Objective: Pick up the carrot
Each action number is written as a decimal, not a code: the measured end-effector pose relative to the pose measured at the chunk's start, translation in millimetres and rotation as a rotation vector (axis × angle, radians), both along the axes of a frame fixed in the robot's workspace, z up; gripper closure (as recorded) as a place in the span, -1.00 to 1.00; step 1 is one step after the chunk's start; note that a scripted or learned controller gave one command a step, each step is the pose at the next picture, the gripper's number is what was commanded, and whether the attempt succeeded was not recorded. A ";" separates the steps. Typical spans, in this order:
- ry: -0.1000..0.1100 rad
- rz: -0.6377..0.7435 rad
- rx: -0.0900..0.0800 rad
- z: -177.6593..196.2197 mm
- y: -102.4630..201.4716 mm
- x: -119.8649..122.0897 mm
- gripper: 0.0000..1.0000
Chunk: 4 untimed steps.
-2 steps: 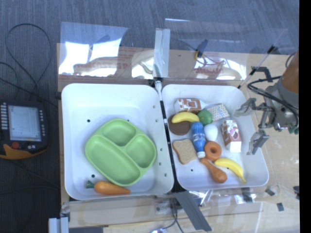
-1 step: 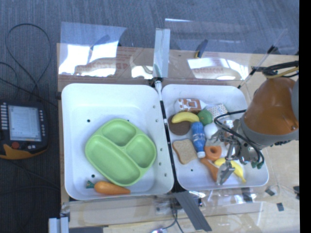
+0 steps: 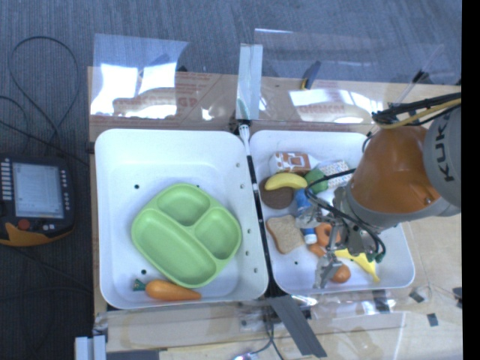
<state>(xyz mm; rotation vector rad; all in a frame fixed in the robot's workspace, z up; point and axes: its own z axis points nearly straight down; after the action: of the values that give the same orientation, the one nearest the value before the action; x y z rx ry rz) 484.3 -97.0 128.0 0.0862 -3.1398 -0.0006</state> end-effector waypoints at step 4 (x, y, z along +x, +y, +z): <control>-0.004 -0.126 -0.002 166.9 -67.7 73.3 -1.00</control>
<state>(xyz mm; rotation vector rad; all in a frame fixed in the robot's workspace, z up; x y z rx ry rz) 557.6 -164.7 294.9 -0.1117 -3.1431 0.0020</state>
